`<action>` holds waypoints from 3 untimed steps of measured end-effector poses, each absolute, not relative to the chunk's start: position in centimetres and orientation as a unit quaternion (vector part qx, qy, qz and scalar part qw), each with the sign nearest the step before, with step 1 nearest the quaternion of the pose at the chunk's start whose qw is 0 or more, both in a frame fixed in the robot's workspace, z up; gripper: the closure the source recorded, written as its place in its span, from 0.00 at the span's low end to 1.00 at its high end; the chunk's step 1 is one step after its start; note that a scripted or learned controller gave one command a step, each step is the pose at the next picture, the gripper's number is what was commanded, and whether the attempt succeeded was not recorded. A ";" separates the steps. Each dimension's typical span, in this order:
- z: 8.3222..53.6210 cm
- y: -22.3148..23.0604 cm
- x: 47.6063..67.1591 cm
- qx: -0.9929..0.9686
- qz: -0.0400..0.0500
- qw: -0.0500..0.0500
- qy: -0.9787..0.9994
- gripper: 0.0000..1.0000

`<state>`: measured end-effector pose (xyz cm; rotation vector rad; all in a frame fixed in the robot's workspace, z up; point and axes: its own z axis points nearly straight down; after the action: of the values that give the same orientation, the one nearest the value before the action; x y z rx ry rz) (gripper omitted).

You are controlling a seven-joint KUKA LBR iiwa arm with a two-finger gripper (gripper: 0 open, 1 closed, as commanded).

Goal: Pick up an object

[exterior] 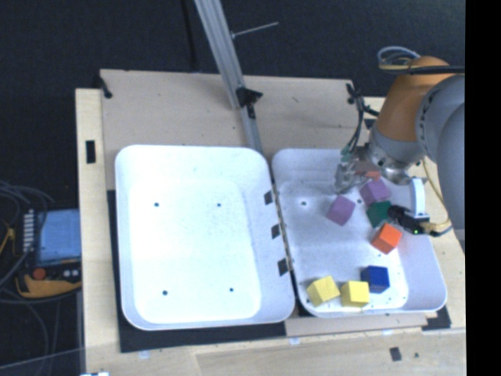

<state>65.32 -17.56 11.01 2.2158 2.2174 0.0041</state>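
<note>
Hovering over the far part of the right bin, the claw hangs just above and beyond the purple block; whether it is spread or pressed together I cannot tell from this slant. Nothing shows between its tips. Taking that purple block as landmark: it lies just toward the camera from the claw, tilted like a diamond, with no clear long axis. A second purple block, a green block and an orange block crowd its right; a blue cube and two yellow cubes sit well nearer the camera. My guess: a short drop forward reaches it.
</note>
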 end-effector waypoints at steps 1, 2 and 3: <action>17.5 -17.8 65.9 0.707 0.002 0.004 0.708 1.00; 23.9 -17.5 66.4 0.706 0.002 0.004 0.708 1.00; 24.6 -17.6 66.5 0.705 0.000 0.002 0.709 1.00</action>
<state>66.47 -17.64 24.62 2.2117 2.2262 0.0012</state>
